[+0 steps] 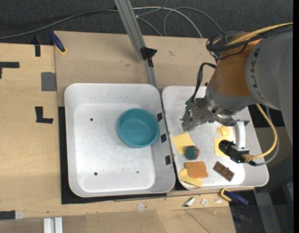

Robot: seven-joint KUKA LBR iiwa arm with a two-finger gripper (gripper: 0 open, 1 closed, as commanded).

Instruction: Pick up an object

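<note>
Objects are lying clustered in the right bin (174,106), the yellow block (183,141) nearest the gripper (192,121) that is hovering just above, holding nothing, fingers seemingly parted, needing a centred straight descent.

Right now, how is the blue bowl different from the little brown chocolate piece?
The blue bowl is round and much bigger; the brown chocolate piece is small, flat and blocky. The bowl sits in the left bin, while the chocolate lies in the right bin among a yellow slice and other play food. Both rest on a white bin floor, apart from the gripper.
</note>
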